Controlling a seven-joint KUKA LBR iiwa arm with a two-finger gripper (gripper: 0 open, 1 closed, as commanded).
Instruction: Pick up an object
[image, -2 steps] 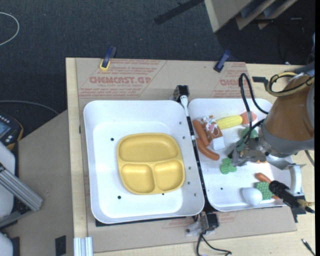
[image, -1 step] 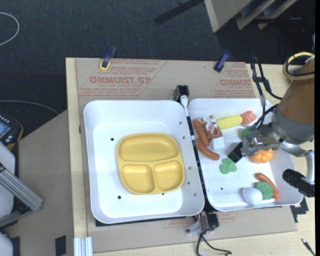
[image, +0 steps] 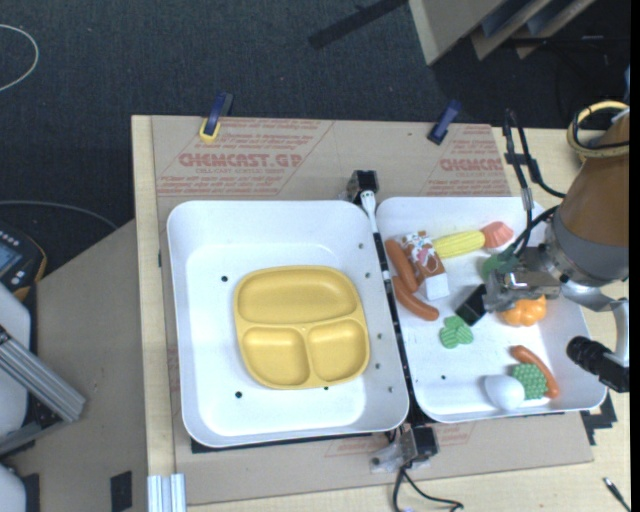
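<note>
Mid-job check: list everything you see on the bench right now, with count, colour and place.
bins: two, white, side by side on the bench
divided tray: one, yellow, in the left bin
corn cob: one, yellow, right bin, far side
sausages: two, reddish, right bin, near the left wall
broccoli piece: one, green, right bin, middle
orange item: one, right bin, beside the tool
carrot: one, orange, right bin, near side
white item: one, right bin, near edge
clamps: two, blue, on the board's far edge
arm: one, grey with orange band, at right
tool: one, dark, low over the right bin
</note>
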